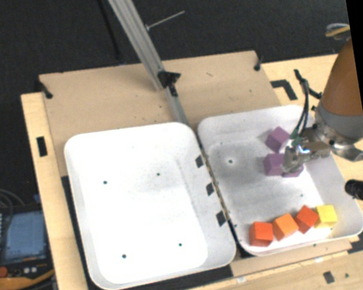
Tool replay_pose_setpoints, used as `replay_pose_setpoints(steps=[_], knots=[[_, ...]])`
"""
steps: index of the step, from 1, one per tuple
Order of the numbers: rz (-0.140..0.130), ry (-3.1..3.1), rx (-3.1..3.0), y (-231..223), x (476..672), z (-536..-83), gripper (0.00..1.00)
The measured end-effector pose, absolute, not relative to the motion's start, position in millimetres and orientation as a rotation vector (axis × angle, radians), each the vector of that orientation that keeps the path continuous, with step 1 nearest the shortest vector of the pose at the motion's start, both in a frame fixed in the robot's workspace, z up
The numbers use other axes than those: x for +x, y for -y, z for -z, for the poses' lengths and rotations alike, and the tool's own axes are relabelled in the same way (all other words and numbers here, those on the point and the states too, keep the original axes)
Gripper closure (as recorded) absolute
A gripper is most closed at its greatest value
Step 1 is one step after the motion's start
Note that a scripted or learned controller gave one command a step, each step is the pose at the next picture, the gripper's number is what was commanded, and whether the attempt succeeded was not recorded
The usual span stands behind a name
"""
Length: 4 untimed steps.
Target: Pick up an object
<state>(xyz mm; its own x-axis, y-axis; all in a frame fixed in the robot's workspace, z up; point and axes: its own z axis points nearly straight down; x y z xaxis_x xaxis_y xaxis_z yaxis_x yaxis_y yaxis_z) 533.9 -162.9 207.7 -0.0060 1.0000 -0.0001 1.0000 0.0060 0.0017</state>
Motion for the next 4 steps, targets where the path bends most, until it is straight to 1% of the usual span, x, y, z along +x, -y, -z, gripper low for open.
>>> replay_pose_setpoints(steps=[1,2,3,4], knots=[[-0.006,-2.23,2.21,101.7,540.5,-218.6,1.0],[-0.005,-2.231,2.212,42.6,555.2,-223.9,1.0],[-0.001,-2.228,2.214,-1.9,554.6,-222.5,1.0],[-0.004,-2.23,2.213,-55.6,567.0,-233.7,1.0]])
